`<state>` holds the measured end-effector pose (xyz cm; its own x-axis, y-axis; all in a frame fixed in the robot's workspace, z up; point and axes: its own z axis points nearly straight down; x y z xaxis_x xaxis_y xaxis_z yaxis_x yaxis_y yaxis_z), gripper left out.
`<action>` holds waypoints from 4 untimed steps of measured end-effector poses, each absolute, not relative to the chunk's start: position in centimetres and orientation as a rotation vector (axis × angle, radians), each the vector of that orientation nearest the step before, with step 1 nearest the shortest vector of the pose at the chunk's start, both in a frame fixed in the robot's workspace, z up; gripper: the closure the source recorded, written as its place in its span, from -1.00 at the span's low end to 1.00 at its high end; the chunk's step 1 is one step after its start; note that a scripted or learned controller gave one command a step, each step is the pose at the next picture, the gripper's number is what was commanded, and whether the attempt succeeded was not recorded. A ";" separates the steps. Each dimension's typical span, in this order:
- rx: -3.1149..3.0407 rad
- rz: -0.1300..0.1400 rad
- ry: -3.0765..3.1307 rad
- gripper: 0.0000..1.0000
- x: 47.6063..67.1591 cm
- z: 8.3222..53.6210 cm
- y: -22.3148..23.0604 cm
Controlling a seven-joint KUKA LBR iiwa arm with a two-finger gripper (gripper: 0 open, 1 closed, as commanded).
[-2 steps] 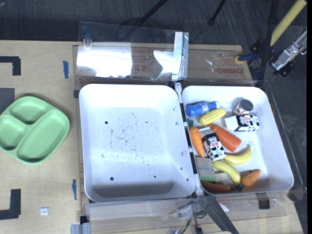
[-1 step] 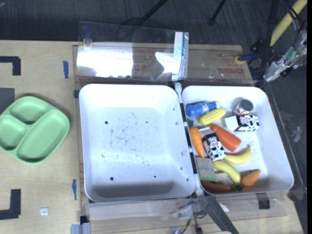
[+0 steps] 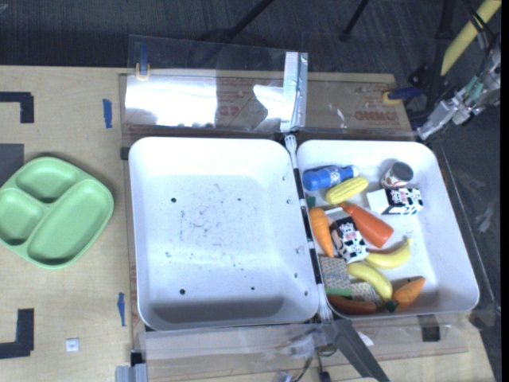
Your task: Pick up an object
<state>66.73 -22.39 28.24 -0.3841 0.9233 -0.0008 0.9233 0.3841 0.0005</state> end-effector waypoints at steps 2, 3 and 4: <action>1.658 0.008 2.691 -1.00 65.5 9.3 -21.7; 1.609 0.005 2.686 -1.00 60.7 8.9 -16.8; 1.609 0.008 2.680 1.00 60.8 10.0 -16.9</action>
